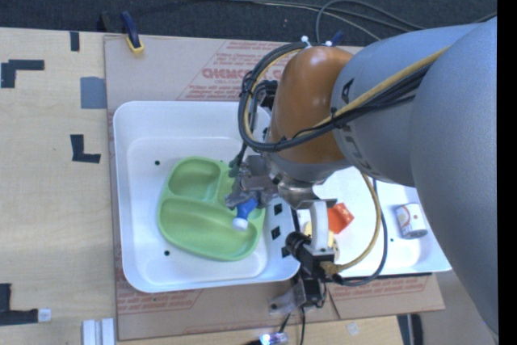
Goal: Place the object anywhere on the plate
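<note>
Plastic, we judge, and light: the small blue-and-white object (241, 216), perhaps a little bottle or tube, sits right under the gripper (245, 202), over the right rim of the green divided plastic plate (194, 210). It looks stiff and smooth, so likely a bit slippery, and small enough that it could roll or tip once let go. We judge the best hold to be across its narrow body, near the middle.

The dark fingers reach down to the object, and it appears to lie between them, but the wrist hides the contact; we cannot tell whether they are clamped on it, closed beside it, or apart.

The plate has two lobed compartments with a raised ridge between them and a raised lip around them. The object is by the right edge, near where the lower compartment meets the ridge. A release here risks the object landing on the lip and sliding off; the broad floor of the lower compartment, to the left, offers more room.

The plate lies in the left shallow white bin (129, 174), whose walls stand close to the plate's lower and right sides. The right white bin (420, 254) holds an orange piece (342, 216) and a small silvery can-like item (409, 221), well apart from the plate.

The grey arm with its orange band (311, 105) overhangs both bins on the tabletop (48, 198), so leftward room is freest.
</note>
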### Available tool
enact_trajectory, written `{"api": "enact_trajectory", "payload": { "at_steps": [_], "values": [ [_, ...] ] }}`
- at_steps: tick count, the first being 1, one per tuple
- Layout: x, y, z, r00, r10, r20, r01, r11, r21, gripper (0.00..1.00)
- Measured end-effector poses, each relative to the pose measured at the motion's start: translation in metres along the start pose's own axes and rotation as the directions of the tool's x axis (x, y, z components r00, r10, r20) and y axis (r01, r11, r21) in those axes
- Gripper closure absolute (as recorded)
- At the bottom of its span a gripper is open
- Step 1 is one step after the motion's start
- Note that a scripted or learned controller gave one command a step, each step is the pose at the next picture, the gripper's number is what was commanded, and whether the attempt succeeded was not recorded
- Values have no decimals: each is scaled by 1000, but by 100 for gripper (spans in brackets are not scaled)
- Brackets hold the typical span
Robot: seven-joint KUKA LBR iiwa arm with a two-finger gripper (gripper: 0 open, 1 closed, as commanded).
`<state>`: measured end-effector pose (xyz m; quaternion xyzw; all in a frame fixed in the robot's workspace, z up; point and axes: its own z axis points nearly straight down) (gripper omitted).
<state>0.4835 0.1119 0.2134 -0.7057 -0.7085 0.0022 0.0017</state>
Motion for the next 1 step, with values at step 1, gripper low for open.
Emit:
{"api": "enact_trajectory", "payload": {
  "at_steps": [1],
  "values": [
    [-2,0,-1,1000,2,0,-2,1000,-2,0]
  ]
}}
